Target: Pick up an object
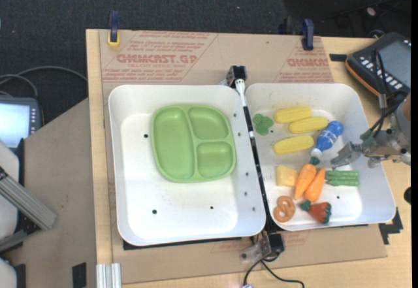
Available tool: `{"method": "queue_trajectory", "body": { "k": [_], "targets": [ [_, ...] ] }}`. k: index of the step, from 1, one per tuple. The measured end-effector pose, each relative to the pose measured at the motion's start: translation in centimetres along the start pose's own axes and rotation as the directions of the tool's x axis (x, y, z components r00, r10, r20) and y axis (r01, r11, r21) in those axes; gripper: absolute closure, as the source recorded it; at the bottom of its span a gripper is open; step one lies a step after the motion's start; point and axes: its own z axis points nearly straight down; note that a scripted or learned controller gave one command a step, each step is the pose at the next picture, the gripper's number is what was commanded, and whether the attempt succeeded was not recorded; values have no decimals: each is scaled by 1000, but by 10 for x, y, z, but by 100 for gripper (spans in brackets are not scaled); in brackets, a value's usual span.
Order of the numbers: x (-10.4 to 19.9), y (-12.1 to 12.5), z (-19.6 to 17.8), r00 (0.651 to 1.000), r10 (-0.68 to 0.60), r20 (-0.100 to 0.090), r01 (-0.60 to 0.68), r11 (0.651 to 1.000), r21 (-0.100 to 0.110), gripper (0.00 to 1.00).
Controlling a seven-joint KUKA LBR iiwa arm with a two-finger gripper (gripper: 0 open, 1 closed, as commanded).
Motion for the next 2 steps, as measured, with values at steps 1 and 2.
{"method": "queue_trajectory", "body": {
  "k": [1, 2],
  "targets": [
    [72, -2, -10, 1000, -8, -6, 8, 1000, 3, 0],
    [116, -2, 15, 1000, -5, -4, 5, 1000, 5, 0]
  ]
}}
